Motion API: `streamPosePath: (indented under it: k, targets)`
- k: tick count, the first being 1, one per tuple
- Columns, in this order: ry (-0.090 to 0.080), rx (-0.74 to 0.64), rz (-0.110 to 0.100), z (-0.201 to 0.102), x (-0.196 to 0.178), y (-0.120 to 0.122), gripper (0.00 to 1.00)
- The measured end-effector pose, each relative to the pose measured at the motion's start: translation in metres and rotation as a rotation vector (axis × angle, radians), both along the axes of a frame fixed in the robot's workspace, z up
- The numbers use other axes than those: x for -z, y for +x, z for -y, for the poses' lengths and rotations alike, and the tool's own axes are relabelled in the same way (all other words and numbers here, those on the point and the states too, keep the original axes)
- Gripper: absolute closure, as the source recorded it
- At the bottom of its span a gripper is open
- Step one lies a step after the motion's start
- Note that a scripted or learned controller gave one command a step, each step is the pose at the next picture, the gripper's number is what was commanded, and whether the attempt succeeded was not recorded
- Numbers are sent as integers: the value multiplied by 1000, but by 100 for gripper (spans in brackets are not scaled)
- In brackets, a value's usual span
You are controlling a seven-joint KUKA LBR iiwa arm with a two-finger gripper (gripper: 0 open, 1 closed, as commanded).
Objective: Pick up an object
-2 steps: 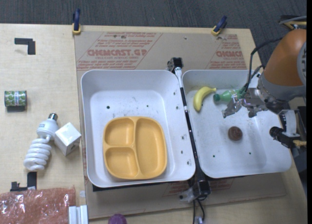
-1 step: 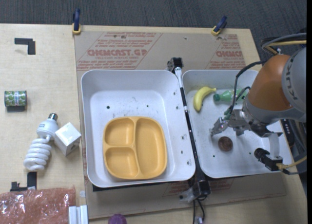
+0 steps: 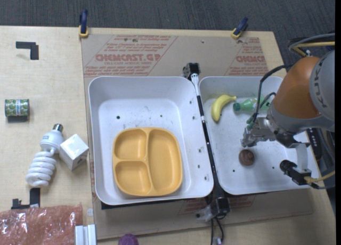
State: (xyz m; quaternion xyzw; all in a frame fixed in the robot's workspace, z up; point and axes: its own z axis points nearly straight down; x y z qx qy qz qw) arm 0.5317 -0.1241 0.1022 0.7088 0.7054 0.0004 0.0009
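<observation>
Gripper (image 3: 248, 138) hangs just above the brown ball (image 3: 246, 157), grip state indeterminate; an off-centre descent could roll the ball aside.

Smooth matt yellow plastic divided tray (image 3: 147, 161) in glossy white plastic left bin (image 3: 101, 148); pale wooden counter (image 3: 42, 73), matt.

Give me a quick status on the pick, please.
Tool low in right bin, above brown ball. Nothing visibly held. Banana and green item lie apart.
</observation>
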Motion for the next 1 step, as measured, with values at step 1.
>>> streamPosePath:
  k: [1]
  targets:
    - [-1,-7,0,40,9,109,100]
